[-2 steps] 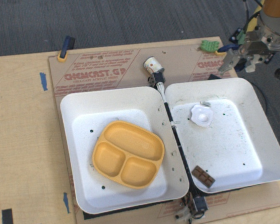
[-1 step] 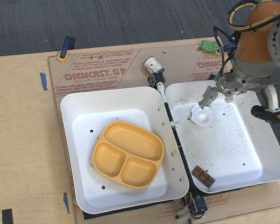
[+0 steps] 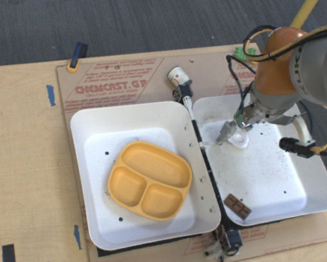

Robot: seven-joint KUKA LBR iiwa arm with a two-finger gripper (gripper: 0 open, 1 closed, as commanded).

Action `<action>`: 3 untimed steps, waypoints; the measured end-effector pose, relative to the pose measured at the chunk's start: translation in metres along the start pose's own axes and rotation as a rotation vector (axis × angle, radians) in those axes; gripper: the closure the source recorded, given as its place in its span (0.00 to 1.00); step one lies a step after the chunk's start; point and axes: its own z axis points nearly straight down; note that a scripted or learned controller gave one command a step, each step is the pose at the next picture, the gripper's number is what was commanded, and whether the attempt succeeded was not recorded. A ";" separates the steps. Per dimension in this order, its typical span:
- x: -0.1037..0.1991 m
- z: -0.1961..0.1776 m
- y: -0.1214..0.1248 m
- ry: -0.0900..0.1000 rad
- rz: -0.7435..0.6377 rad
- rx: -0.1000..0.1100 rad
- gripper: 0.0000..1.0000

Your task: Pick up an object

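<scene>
We see the gripper low over a small white thing in the right bin. We cannot tell its state; it may slip away.

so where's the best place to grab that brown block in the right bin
Grip the brown block across its short width, coming straight down from above. It lies flat on the floor of the right bin near the front-left corner, so its long sides look like the easiest faces to reach; the nearby wall may crowd a sideways approach.
</scene>
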 end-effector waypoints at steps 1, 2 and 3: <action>-0.001 -0.012 0.002 -0.003 0.001 -0.007 1.00; -0.048 -0.104 -0.078 -0.003 0.030 -0.002 1.00; 0.026 -0.133 -0.033 -0.002 0.018 -0.004 1.00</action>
